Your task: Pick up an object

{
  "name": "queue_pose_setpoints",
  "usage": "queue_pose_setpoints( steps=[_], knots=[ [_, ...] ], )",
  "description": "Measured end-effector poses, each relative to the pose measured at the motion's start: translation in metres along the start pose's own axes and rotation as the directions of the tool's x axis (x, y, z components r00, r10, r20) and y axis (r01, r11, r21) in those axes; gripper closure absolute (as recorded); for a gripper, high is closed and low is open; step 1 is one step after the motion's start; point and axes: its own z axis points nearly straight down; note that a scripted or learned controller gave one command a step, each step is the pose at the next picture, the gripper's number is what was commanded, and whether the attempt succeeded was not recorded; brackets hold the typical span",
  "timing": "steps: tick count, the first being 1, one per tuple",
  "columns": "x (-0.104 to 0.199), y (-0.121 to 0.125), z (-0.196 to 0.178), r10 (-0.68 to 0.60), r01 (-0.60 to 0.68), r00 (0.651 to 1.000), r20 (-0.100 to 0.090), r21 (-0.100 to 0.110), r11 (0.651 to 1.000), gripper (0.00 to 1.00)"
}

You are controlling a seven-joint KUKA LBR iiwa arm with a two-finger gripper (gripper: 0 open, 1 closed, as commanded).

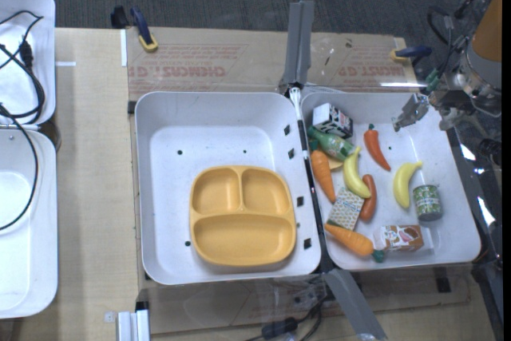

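We see the end effector point(415, 111) at the right bin's point(467, 247) upper right corner, holding nothing; we cannot tell how far it is open. The nearest candidate, a red chili point(376, 148), lies at its seven o'clock, long axis running eleven to five.

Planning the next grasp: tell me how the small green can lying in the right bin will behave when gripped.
The small green can looks rigid, so it probably won't deform. Its rounded sides may slip or roll if nudged. It lies close beside the yellow toy banana, which might shift too.
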Motion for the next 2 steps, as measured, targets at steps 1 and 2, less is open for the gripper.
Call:
queue_pose_setpoints(
  steps=[1,2],
  knots=[
    [0.0344,-0.0007,0.1336,0.094,-0.094,0.996,0.001,-0.02,0.995,0.0],
    [0.0332,-0.0012,0.1252,0.097,-0.097,0.995,0.002,-0.018,0.995,1.0]
  ],
)
